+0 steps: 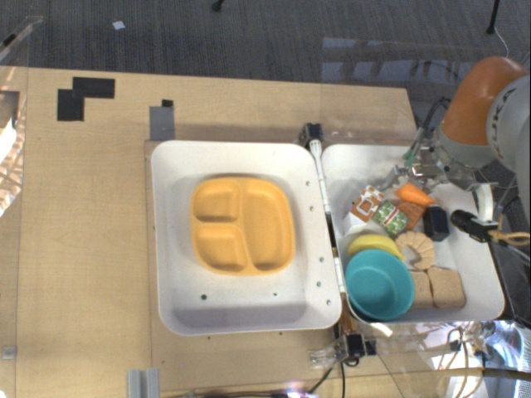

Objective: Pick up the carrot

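The carrot (413,195) is a small orange piece lying in the right bin (473,259), near its far side. My gripper (417,169) hangs just beyond it at the bin's far edge, under the orange-banded wrist, and its tip is close above the carrot's far end. Nothing is visibly lifted; the carrot looks to be resting among the other items.
Crowded around the carrot are a green-and-orange snack packet (380,211), a black piece (435,222), a yellow cup (372,245), a teal bowl (379,283), a ridged tan biscuit (416,250) and a brown block (440,288). The left bin (178,305) holds a yellow divided plate (243,224).
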Action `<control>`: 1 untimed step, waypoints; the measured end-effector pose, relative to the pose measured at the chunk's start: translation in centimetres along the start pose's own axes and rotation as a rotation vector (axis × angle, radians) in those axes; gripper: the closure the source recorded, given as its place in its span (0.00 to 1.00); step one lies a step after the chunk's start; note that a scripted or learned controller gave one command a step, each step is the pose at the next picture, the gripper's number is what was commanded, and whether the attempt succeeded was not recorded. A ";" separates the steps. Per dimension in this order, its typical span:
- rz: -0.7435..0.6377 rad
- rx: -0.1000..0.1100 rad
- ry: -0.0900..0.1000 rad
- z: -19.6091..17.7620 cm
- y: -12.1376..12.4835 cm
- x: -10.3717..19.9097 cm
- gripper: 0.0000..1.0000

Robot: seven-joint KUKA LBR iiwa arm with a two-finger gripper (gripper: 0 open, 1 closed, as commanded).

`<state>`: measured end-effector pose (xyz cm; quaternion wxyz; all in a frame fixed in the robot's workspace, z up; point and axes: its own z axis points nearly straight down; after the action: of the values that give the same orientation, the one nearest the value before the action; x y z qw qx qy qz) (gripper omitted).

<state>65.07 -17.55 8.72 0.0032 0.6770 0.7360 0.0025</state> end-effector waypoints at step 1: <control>-0.003 -0.012 -0.002 -1.4 0.4 0.1 1.00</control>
<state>65.46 -17.37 10.14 0.0079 0.6760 0.7368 0.0060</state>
